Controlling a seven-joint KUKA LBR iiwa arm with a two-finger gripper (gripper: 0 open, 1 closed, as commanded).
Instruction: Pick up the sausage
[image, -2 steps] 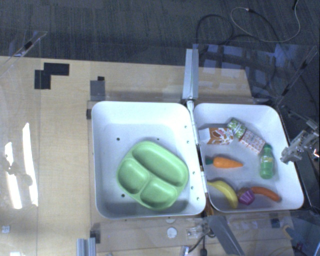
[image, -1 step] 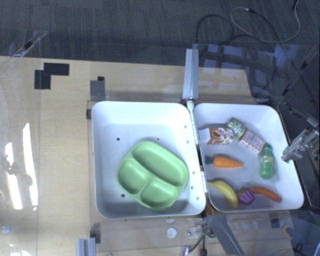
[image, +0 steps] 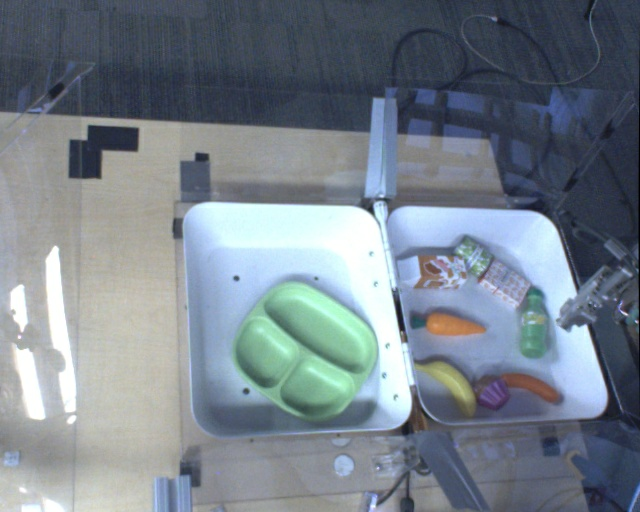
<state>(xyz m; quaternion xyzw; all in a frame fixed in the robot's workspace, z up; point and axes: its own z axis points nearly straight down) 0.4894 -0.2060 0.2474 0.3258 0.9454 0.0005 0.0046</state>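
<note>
Tool (image: 590, 305) state cannot be told beside the right bin (image: 590, 350); the sausage (image: 531, 386), near the bin's front wall, is judged light, smooth, best taken mid-length.

I can't read any text from here. The printed carton (image: 438, 270) and the wrapped box (image: 490, 270), left of the gripper (image: 590, 300), carry markings too blurred to make out.

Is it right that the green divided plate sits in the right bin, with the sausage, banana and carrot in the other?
Not quite. The camera view shows the green divided plate in the left bin. The sausage, banana and carrot are in the other, the right bin.
</note>
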